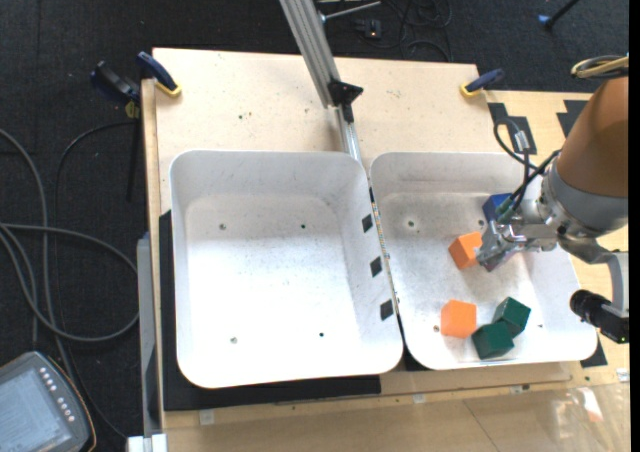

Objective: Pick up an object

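In the right bin (420,175), a small orange block (462,250) lies near the middle. My gripper (493,256) is low in that bin, right beside this block on its right side, touching or nearly touching it. A blue object (497,207) sits just behind the gripper, partly hidden by the wrist. A second orange block (458,319) lies nearer the front. Two dark green blocks (493,340) (514,314) rest against each other at the front right.
The left bin (200,180) stands beside the right one, and their walls meet in the middle. A slanted metal pole (305,25) runs from the top down to the bins' back edge. The arm's grey body (595,190) hangs over the right bin's right side.
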